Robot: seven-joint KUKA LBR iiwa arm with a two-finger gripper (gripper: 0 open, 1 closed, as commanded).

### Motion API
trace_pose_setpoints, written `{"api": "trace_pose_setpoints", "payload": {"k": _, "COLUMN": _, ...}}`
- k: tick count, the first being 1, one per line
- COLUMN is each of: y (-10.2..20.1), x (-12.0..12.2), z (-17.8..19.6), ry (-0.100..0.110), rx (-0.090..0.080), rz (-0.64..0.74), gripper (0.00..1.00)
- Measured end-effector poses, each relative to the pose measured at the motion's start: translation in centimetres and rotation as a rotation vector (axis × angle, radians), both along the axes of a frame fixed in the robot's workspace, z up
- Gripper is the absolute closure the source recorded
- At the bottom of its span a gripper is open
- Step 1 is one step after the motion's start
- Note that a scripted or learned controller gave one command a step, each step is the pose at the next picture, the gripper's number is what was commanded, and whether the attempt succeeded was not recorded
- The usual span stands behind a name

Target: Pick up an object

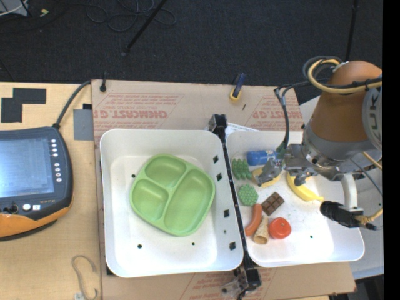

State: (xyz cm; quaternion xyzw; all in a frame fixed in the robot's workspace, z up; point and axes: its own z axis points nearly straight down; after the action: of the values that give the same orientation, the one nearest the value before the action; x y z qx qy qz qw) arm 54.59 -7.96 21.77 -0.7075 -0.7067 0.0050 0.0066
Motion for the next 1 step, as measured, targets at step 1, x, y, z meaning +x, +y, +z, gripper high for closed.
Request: {"api": "trace_pose_setpoints", "payload": {"k": 1, "y": -0.02, "x": 0.26, "z": 0.62, "ry": -0.012, "rx": -0.001, "rz": 0.002, "gripper": 0.00}}
